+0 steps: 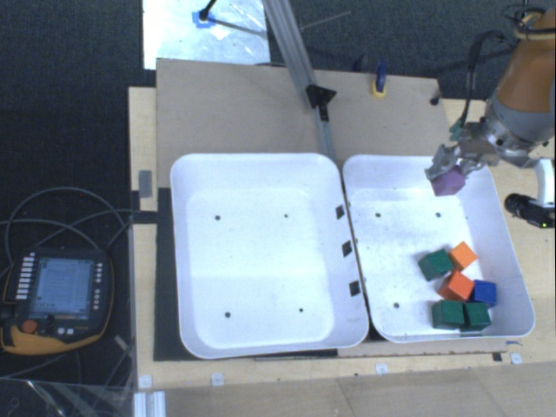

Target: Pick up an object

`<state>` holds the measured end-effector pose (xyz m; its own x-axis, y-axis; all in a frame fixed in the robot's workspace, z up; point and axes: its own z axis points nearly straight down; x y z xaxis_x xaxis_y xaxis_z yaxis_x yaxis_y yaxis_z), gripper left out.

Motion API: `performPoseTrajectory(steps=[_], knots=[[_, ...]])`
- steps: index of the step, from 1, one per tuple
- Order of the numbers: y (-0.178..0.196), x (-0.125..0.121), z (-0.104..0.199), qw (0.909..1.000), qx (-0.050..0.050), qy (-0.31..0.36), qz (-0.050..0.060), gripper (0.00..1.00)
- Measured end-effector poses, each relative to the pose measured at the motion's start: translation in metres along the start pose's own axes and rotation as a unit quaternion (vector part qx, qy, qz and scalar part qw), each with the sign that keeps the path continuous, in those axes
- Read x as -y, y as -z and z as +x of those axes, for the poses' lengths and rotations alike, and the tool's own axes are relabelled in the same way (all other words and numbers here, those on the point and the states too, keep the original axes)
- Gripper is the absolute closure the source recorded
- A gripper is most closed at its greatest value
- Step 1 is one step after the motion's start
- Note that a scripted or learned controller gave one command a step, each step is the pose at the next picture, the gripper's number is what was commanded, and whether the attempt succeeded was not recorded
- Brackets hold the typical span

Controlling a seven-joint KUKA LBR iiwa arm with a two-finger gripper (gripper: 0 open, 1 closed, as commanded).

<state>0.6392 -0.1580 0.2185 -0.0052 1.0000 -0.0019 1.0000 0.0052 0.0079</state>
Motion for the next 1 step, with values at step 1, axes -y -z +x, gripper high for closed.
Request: performPoseTrajectory(steps=[1], knots=[[-0.0083, 0.0125, 0.0511, 1.0000, -0.002, 0.002, 0.005, 1.00]])
